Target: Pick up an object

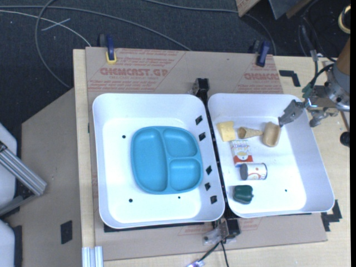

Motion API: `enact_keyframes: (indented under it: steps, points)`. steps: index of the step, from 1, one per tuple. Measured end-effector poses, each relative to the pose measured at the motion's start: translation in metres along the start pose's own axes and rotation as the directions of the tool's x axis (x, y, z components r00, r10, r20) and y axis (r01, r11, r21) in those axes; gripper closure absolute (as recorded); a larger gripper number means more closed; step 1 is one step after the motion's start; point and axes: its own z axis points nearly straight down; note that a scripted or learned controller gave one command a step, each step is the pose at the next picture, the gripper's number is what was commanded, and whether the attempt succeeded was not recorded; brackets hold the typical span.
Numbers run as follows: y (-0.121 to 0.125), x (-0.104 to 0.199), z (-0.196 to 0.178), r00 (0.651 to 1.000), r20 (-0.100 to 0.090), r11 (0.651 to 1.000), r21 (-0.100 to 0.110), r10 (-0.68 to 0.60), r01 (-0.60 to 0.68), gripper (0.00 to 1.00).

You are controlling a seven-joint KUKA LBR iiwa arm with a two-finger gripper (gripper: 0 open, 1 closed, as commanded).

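From my seat I see 2 white bins side by side on the bench, the left bin [105, 149] holding a blue 3-compartment tray [166, 159] lying flat near its middle. The right bin [311, 171] carries the loose pieces: a yellow wedge [226, 131] near the divider, a small tan item [248, 132] just right of it, a tan rounded block [271, 134] further right, a red and white carton [241, 152] below those, a white can [254, 171] on its side under the carton, and a dark green pepper-like piece [242, 193] nearest the front rim. The gripper [305, 114] sits over the bin's upper right corner, fingers spread apart with nothing between them, close to the tan rounded block but apart from it.
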Motion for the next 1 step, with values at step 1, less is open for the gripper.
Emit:
enact_keyframes:
  steps: [1]
  points:
    - [0.0025, 0.0005, -0.0074, 1.000, 0.003, 1.000, -0.013, -0.004, 0.004, 0.00]
